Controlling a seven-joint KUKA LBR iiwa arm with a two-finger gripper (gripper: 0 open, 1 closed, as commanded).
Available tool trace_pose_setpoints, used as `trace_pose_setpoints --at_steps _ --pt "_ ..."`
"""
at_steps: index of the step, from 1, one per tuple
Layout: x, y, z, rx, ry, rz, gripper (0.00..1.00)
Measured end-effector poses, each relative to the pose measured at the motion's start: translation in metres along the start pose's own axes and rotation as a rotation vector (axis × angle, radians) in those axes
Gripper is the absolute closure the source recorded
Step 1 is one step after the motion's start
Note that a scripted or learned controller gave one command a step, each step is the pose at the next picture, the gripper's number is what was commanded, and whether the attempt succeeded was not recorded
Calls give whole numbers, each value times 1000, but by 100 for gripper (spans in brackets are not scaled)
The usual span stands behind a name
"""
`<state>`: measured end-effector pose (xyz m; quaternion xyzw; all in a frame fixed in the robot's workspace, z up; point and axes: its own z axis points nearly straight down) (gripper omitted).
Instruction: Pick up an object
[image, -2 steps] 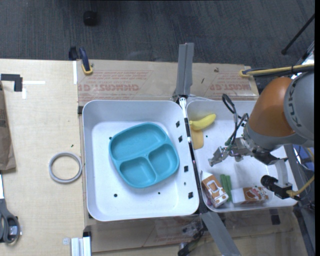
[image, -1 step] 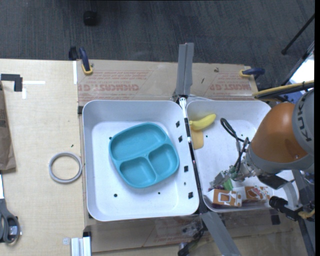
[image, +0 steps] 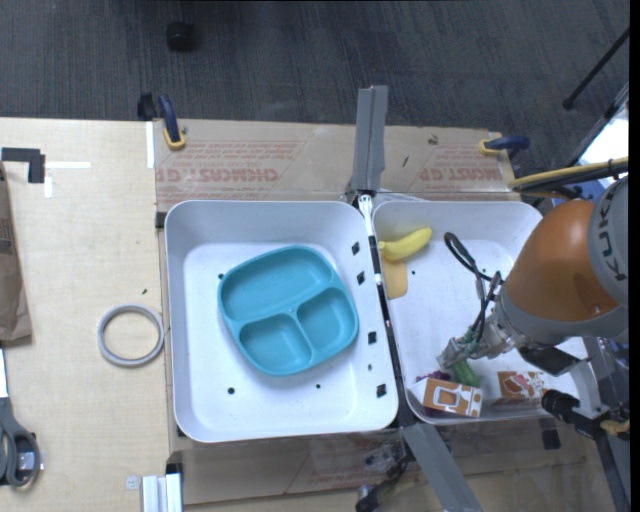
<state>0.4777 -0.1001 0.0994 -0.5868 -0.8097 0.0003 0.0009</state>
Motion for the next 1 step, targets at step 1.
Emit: trace_pose_setpoints --at_steps 1 --pt "36 34 -141 0 -3 151 100"
